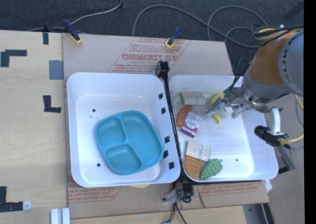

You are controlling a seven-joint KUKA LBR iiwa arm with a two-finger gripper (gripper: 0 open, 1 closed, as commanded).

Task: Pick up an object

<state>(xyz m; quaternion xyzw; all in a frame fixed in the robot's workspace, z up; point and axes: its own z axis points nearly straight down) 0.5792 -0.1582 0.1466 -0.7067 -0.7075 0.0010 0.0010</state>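
camera view: counter [29, 119] carries two white bins side by side. left bin [79, 87] holds a blue divided plate [128, 141]. right bin [247, 163] holds a small packet [192, 98] near its far wall, a pink-purple packet [191, 123] over an orange round piece [183, 114], a checkered packet [198, 150] and a green knobbly item [211, 168] near the front. gripper [217, 110] low in the right bin, close by a yellow object [216, 100], possibly touching; grip unclear, cannot tell how far open.
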